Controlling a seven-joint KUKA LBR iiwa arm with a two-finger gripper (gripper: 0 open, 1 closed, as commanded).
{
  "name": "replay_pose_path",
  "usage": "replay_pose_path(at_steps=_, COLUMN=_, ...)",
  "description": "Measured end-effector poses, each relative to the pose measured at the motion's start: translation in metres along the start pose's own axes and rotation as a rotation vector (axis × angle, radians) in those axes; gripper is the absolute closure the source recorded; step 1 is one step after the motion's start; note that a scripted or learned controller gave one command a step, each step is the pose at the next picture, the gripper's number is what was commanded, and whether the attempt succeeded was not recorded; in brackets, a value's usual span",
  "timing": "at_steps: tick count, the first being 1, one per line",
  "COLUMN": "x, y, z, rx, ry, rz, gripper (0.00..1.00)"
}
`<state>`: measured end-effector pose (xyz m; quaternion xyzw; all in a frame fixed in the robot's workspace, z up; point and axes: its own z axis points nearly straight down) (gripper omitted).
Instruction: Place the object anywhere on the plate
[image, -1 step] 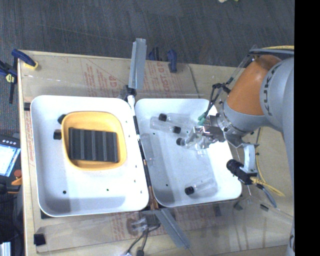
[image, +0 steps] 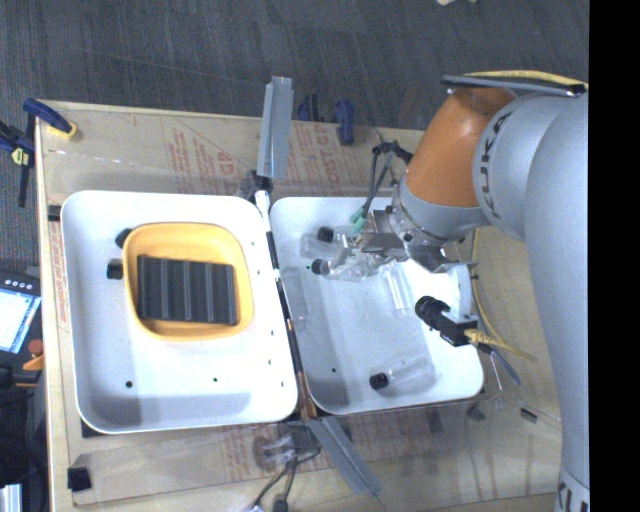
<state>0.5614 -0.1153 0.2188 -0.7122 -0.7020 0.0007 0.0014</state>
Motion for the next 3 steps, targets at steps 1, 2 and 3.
replay_pose_path(at_steps=1, x=0.073, y=0.03, z=0.027, rx=0.0, ry=-0.006, rz=-0.157, gripper=1.0)
replay_pose_path(at_steps=2, x=0.076, y=0.03, z=0.028, rx=0.0, ry=-0.002, rz=-0.16, gripper=0.0)
replay_pose_path(at_steps=3, x=0.107, y=0.032, z=0.028, rx=0.0, ry=-0.001, rz=-0.156, gripper=0.0)
